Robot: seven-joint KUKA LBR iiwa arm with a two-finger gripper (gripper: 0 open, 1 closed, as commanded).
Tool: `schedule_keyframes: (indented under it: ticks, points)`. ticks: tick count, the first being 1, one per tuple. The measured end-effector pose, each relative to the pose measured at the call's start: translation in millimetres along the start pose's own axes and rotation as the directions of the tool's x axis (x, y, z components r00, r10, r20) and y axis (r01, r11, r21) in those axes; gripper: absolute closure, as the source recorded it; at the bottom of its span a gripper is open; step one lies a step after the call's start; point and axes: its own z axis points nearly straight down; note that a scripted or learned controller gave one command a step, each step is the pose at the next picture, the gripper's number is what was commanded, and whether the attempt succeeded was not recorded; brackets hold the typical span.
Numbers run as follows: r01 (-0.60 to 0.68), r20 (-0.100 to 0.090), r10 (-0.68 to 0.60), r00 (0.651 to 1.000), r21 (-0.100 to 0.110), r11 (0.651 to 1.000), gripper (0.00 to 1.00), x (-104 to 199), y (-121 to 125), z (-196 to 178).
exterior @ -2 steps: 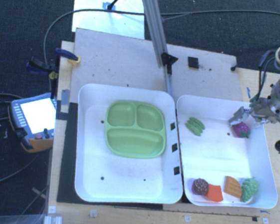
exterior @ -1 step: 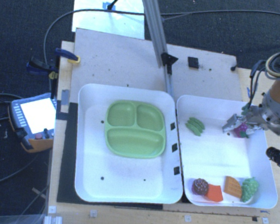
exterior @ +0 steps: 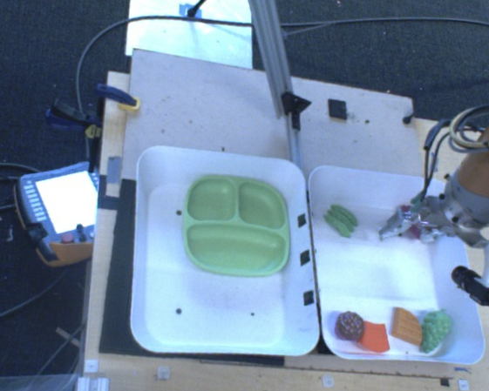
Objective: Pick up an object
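Hovering over the right bin (exterior: 351, 180) near its back right corner, the gripper (exterior: 409, 225) has its fingers spread with nothing between them, angled toward the green pea pod (exterior: 341, 219) near the bin's back left, apart from it — likely lining up a grab. Four more toy foods huddle along the front edge: brown round piece (exterior: 350, 325), orange-red wedge (exterior: 375, 337), orange cracker (exterior: 406, 325), green broccoli (exterior: 436, 329) — five pickable items in all. The left bin (exterior: 148, 311) holds one green divided plate (exterior: 237, 226), back-centre. Two bins, one arm.
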Motion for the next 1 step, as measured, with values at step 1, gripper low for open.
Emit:
schedule_keyframes:
  ticks: [1]
  points:
    - [0.0,0.001,0.0,1.0,-0.004,1.0,0.0,-0.1,1.6,27.4]
